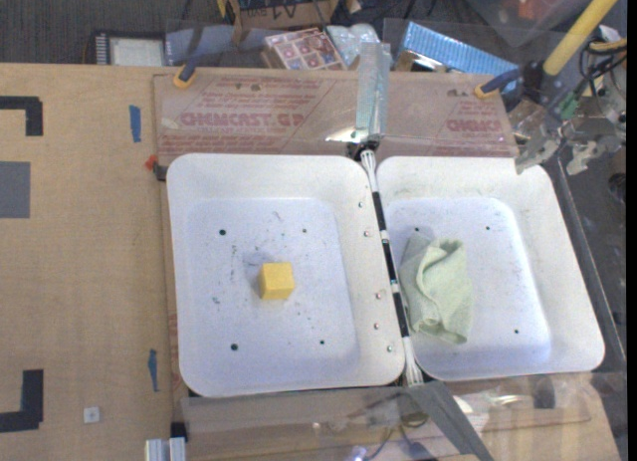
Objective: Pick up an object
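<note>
On the counter point(80, 280), at the far left, black angular marks and strips of blue tape are seen on the tan surface. To the right of these the left bin point(189, 200) is set, shallow and white, its floor speckled with faint dark scuffs and a few small dark holes. A small yellow block point(278, 281) is found near the middle of this bin's floor, slightly toward the near side. The block is seen as a cube-like piece with a brighter top face and a darker, more orange side; it lies apart from every wall of the bin and nothing touches it.

Just right of the left bin, with the rims touching along a dark seam, the right bin point(557, 250) is placed. A pale green cloth point(438, 290) is crumpled in the part of it nearest the left bin, folded over itself.

Farther right and beyond the far corner of the right bin, the hand point(542, 145) is seen above the counter's edge, well apart from the block. Whether it is released or clenched cannot be told.
</note>
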Tool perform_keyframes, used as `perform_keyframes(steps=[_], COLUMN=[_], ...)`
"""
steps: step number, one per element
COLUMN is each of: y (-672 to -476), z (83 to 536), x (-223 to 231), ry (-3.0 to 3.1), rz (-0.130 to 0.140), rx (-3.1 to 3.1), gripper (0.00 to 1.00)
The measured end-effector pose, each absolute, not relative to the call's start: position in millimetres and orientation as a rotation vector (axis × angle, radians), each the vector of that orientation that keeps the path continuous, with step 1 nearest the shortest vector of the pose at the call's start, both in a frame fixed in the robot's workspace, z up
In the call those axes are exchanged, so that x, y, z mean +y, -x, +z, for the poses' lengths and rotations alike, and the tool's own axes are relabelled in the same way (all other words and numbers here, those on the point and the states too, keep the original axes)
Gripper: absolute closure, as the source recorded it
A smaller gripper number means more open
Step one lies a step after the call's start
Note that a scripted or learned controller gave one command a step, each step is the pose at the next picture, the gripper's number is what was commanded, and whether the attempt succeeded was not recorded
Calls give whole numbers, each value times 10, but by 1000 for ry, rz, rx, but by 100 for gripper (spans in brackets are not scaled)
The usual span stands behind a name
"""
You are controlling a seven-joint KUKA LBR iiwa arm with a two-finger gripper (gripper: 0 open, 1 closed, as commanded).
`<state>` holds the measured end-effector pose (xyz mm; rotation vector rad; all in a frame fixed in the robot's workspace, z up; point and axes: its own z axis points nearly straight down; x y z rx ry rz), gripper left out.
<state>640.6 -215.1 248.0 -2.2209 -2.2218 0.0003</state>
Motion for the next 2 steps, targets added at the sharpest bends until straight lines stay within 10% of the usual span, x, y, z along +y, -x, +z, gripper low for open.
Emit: perform_keyframes(steps=[1, 2], y=[-6268, -5859], z=[1434, 1325], x=[-2097, -1909], ry=[2074, 1570], rz=[0, -1], rx=[-2361, -2721], gripper=[0, 0])
